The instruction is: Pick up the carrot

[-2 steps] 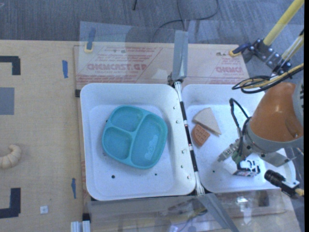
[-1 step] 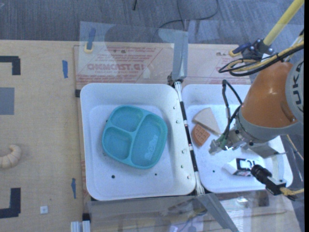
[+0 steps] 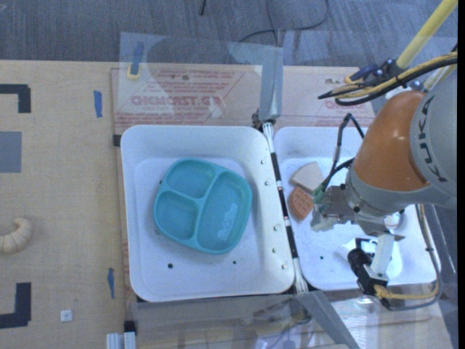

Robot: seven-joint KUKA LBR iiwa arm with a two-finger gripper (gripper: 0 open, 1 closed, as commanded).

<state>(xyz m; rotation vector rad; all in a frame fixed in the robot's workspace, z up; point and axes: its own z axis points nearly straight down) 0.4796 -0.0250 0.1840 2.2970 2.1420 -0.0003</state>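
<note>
Worktop (image 3: pixel 58 187): two white bins stand side by side, their rims touching.

Left bin (image 3: pixel 138 151): it holds one teal plate (image 3: pixel 203 206) with three compartments. The plate lies flat near the middle and is turned slightly askew.

Right bin (image 3: pixel 320 140): two items lie in its left part, close to the wall shared with the left bin. A tan wedge (image 3: pixel 307 173) sits toward the far side. Just in front of it, and touching or nearly touching it, lies the carrot (image 3: pixel 299 203), a small orange piece with a textured face, identified by colour only. It rests flat on the bin floor.

Arm (image 3: pixel 392 151): it enters from the right. Its orange band and grey wrist hang over the middle and right of the right bin and hide much of the floor there.

End effector (image 3: pixel 323 215): it is low in the right bin, just beside the carrot's right edge. Contact with the carrot cannot be confirmed. Whether the end effector is apart or together cannot be told, as the wrist covers it from above. The carrot is not seen held.

Other items: a pale curved piece (image 3: pixel 14 235) lies on the worktop well to the left of both bins. A clear sheet (image 3: pixel 182 97) with red lettering lies behind the left bin. A strip of blue tape (image 3: pixel 97 104) is stuck to the worktop near the sheet's left edge.
</note>
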